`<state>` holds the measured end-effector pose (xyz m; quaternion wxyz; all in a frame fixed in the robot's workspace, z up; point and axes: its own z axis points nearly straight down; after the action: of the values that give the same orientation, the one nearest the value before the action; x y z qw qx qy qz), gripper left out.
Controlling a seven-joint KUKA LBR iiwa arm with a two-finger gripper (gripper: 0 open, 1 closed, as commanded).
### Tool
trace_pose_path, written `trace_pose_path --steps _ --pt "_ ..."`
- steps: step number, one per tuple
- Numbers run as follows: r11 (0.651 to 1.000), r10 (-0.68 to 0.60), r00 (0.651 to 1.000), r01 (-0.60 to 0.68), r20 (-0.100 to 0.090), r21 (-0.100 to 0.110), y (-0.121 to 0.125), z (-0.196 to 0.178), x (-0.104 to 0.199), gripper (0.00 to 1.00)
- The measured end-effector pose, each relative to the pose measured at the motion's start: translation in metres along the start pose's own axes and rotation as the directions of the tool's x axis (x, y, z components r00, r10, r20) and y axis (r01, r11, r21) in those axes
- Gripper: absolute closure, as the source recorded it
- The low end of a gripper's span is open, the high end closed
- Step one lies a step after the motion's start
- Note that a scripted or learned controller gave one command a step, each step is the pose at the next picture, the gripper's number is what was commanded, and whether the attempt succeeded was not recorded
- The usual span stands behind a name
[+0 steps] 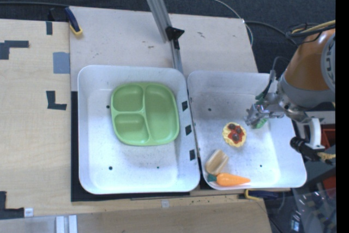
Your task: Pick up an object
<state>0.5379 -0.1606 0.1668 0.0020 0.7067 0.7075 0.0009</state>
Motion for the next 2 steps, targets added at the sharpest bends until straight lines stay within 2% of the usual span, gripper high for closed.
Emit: trace_pose_path --steps 1,2 --pt "1.0 -0.001 1.0 0.001 0.0 0.0 0.001 -0.052 0.0 1.0" --pt "1.0 -0.006 1.0 0.006 -0.004 0.004 0.01 -0.059 0.054 1.0"
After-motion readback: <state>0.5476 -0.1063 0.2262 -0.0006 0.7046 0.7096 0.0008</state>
